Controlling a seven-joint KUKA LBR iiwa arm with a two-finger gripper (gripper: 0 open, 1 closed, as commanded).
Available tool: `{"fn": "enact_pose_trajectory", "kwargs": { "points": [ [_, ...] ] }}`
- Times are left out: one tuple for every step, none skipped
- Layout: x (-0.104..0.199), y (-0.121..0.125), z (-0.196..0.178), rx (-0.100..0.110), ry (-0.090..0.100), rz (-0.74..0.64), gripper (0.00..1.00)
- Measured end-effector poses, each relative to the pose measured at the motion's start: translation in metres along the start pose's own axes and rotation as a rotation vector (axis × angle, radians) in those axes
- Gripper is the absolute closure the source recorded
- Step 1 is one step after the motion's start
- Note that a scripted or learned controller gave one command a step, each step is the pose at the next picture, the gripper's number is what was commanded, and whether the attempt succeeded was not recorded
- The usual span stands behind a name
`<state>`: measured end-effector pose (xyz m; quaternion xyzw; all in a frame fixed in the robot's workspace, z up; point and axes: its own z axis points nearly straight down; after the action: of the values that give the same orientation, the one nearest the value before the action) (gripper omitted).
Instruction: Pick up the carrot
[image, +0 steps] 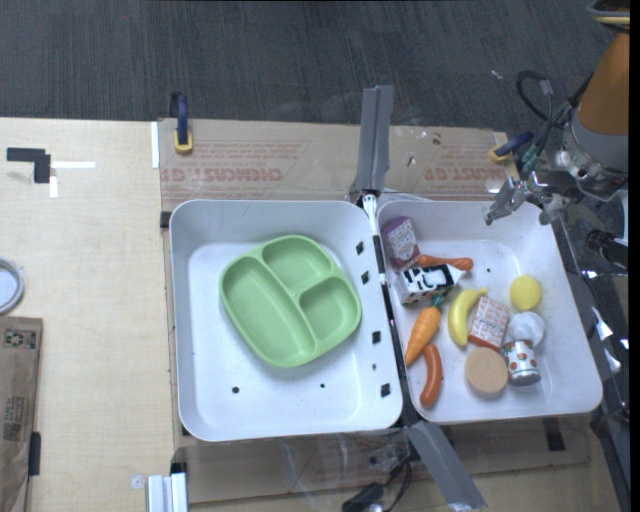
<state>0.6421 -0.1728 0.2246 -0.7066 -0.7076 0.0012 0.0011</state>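
The left bin (190, 330) holds a green divided plate (290, 298), lying flat near its middle, with three compartments.

The right bin (560, 395) holds a crowd of toy foods. The carrot (422, 334) lies at the bin's left side, tilted, its thick end up toward a small black-and-white carton (424, 284) and its tip pointing to the near left. Just near of it lies a sausage (431, 374), almost touching the carrot's tip. A purple can (400, 240) sits at the far left, and an orange-and-white piece (445, 264) lies just right of it, beside the carton. Right of the carrot is a banana (460, 316), then a red-and-white box (490, 322). A lemon (526, 292) sits further right, a white lump (527, 327) near of it, a small tin (521, 363) nearer still, and a tan round disc (486, 374) beside the tin.

The gripper (520, 195) hangs over the far right corner of the right bin, well apart from the carrot; whether it is apart or together I cannot tell.

The bins rest on a pale wooden bench (80, 250) with a brown cardboard strip (260, 165) along the far side, held by a blue-and-yellow clamp (180, 125). Dark floor (250, 50) lies beyond.
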Motion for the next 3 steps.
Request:
{"fn": "enact_pose_trajectory", "kwargs": {
  "points": [
    [0.064,-0.043,0.085,0.0,0.0,-0.046,0.0],
    [0.059,-0.099,0.127,-0.014,-0.002,-0.011,0.0],
    [0.074,-0.119,0.126,-0.019,-0.01,-0.378,0.0]
  ]
}}
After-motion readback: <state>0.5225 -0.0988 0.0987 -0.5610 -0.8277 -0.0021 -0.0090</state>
